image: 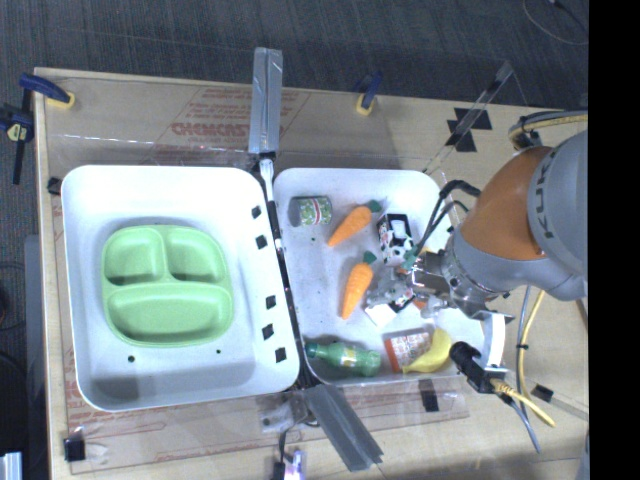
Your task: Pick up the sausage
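Camera view: the right bin (318, 298) is the landmark here, the nearer of two white bins to the arm (525, 223) on the bench (150, 118). The arm comes over the right bin's right rim, and the hand (405, 286) hangs low inside the bin, right of its middle. Clutter and cabling around the hand hide it, so I cannot tell whether it is released or clenched, or whether anything sits in it.

The sausage (408, 346), as best I can read it, is the reddish-brown piece with a pale label lying flat along the right bin's near wall, towards the near right corner. It sits just below the hand and apart from it. A yellow banana (434, 354) touches it on the right, and a green bottle (345, 358) lies on its side along the same near wall, towards the left.

At the right bin's far left corner a small can (311, 210) lies on its side. An orange carrot (350, 225) lies just right of the can, and a second carrot (356, 286) lies near the bin's middle. A black-and-white object (395, 233) sits by the far right part, and a small white piece (380, 313) lies just left of the hand.

Touching the right bin's left wall is the left bin (75, 268), which holds a green divided plate (168, 286).
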Robot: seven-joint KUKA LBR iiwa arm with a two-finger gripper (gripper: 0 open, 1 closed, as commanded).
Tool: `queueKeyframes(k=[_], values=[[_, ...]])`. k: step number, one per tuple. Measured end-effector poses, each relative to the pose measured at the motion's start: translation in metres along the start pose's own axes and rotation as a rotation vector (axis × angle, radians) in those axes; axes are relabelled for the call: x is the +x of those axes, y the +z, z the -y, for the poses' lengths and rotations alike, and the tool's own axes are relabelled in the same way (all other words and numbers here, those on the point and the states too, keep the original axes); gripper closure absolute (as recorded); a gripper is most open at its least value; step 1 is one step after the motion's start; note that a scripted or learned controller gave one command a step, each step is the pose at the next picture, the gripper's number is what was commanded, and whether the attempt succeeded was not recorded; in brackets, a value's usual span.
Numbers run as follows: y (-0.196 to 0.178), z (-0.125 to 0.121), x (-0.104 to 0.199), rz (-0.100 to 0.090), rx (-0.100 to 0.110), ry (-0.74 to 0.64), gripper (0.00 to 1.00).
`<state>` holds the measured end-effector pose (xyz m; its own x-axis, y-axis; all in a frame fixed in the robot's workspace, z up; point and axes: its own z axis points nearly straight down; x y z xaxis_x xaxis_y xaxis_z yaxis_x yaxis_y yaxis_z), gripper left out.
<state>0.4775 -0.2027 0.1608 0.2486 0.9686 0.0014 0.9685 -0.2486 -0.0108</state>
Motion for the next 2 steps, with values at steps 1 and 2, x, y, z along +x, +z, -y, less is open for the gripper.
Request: queueKeyframes(k=[1, 2], values=[[-0.006, -0.001, 0.001, -0.001, 0.008, -0.007, 1.0], [-0.093, 0.001, 0.005, 0.002, -0.006, -0.125, 1.0]])
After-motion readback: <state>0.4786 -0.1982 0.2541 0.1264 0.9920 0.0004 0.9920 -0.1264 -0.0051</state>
